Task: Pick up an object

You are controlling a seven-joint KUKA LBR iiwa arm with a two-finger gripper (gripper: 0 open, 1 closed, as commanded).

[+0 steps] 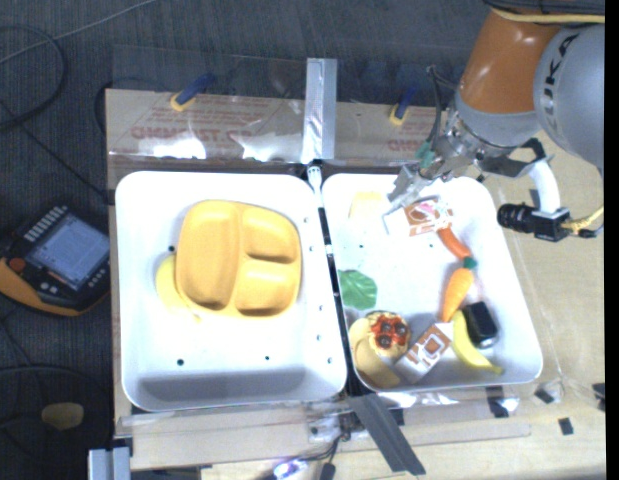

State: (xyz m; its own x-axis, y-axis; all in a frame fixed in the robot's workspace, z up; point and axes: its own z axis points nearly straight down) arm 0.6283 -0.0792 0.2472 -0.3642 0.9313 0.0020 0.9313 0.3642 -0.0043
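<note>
My gripper hangs over the far part of the right bin, reaching in from the upper right. Directly below and to the right of its tip lies a small white and red carton, touching or nearly touching the tip; whether it is gripped I cannot tell. Beside the carton lies a small orange carrot, and a bigger carrot lies below that. A pale yellow item sits to the gripper's left.
The right bin's near end holds a green piece, a round topped toy, a second small carton, a black object and a banana. A yellow divided plate lies in the left bin.
</note>
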